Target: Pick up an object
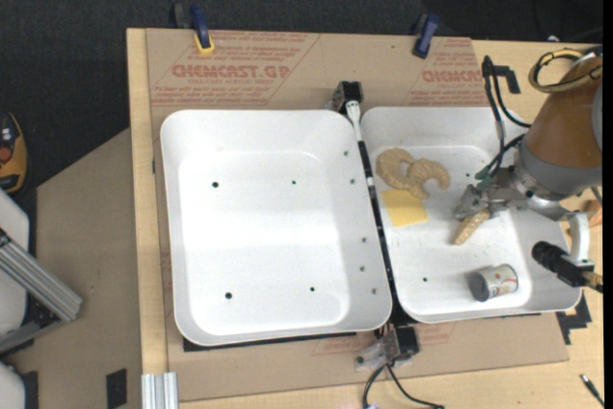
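Your gripper (476,209) sits low in the right bin (421,297), fingers closed around the upper end of a tan stick-shaped piece (466,229), right of the yellow block (404,207).

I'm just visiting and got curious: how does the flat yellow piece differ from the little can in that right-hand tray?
The yellow piece is flat, roughly square and pale yellow; the can is a rounded cylinder, grey and white with a reddish mark. The yellow piece lies near the tray's left wall, beside the tan curled pieces; the can lies on its side, alone near the front edge. Both rest in the right tray, untouched by the pincer.
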`<action>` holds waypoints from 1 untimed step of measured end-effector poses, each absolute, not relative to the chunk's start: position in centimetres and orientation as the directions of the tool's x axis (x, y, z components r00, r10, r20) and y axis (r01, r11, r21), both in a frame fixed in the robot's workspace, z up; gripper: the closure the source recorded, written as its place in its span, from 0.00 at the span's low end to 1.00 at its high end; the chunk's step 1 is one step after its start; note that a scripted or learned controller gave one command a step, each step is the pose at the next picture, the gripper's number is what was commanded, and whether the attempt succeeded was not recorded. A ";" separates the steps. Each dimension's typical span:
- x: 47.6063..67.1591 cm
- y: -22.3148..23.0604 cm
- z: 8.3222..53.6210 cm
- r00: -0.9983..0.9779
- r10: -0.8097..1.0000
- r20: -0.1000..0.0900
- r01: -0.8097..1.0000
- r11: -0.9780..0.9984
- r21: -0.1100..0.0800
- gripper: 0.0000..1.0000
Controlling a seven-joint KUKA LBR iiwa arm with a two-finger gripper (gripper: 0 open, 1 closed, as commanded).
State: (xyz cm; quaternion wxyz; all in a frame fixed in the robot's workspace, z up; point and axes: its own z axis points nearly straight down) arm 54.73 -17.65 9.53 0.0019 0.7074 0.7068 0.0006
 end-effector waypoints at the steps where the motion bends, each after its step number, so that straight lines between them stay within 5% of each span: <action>1: 49.2 -12.2 8.4 -0.001 1.000 0.003 1.000 0.001 -0.004 1.00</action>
